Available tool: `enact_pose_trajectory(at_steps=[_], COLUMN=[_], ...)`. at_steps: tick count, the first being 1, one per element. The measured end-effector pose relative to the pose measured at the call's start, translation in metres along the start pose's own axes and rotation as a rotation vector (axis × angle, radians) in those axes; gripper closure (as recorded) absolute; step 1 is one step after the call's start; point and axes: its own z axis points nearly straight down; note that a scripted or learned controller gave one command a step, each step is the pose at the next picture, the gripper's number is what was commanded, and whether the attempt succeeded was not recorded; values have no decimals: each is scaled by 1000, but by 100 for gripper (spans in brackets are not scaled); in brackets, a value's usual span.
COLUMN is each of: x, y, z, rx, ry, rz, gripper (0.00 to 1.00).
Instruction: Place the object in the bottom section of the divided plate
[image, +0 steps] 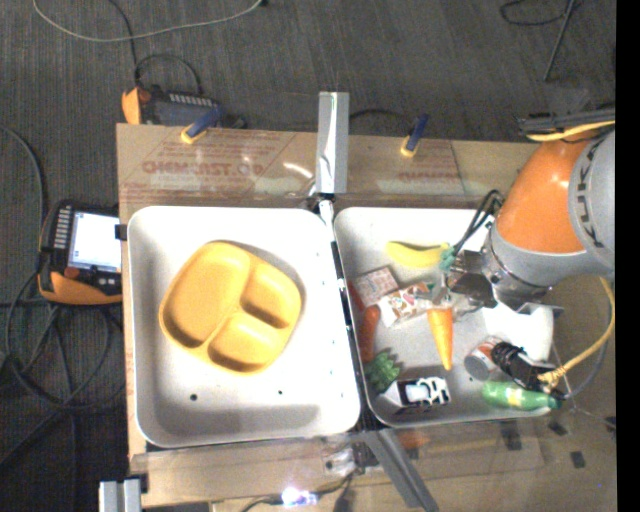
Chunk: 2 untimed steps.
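Starting at the edges: two white bins are seen side by side, the left bin (165, 405) and the right bin (462, 385), their inner walls touching down the middle. Plenty of bare floor is left in the left bin, along its near edge and in its corners, around the yellow divided plate (200, 295) set near its centre. Three sections are counted on that plate, and the bottom section (243, 345) is turned toward the near edge.

Over to the right bin, and it is crowded. The arm (545, 230) is reached in from the right, with the gripper (455, 283) held low over the bin's middle. Whether the pincer is apart or together cannot be told. One carrot (441, 338) is found right at the gripper, thick end against it, tip pointed at the near wall. Whether it is gripped cannot be told either.

Around it, one banana (418, 254) is seen just behind the gripper. Two small packets (402, 302) lie just left of the carrot, and one red piece (371, 325) is pressed to the left wall. One green leafy piece (381, 372) and one black-and-white toy (425, 391) are lined along the near wall. One red can (484, 356) and one green vegetable (515, 397) are tucked in the near right corner.

Between carrot and plate, the packets, the red piece and both inner walls are set in the way.
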Motion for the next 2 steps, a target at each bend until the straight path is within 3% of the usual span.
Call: enact_pose_trajectory(at_steps=[1,2], x=[0,-4], y=[0,-25], z=[0,118], rx=[0,-8], ry=[0,3], rz=[0,225], gripper=[0,0])
